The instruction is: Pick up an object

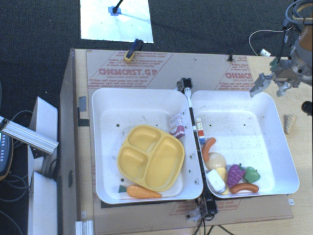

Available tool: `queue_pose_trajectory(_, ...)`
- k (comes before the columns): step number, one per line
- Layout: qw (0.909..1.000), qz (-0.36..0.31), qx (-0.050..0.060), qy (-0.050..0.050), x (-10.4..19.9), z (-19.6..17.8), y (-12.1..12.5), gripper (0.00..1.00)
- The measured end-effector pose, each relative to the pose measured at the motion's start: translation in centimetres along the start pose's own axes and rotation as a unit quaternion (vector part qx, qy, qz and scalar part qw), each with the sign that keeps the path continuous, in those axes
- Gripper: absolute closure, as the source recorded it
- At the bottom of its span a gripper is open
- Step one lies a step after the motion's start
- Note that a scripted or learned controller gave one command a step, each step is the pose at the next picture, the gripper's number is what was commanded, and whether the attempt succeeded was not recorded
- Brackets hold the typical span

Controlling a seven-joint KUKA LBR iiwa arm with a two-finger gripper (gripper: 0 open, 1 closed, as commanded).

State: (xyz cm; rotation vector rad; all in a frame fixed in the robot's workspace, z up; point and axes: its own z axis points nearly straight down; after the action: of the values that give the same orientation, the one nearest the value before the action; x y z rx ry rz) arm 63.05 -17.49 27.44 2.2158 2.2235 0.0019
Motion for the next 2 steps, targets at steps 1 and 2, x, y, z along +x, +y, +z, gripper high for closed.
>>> queue_pose_trajectory(1, 1.0000, 0.001, 0.002, 0.001, -0.7, 13.3, 0.4, 0.00)
queue_pose_trajectory(2, 1.0000, 0.001, 0.001, 0.000, -2.1, 19.0, -4.3, 0.00)
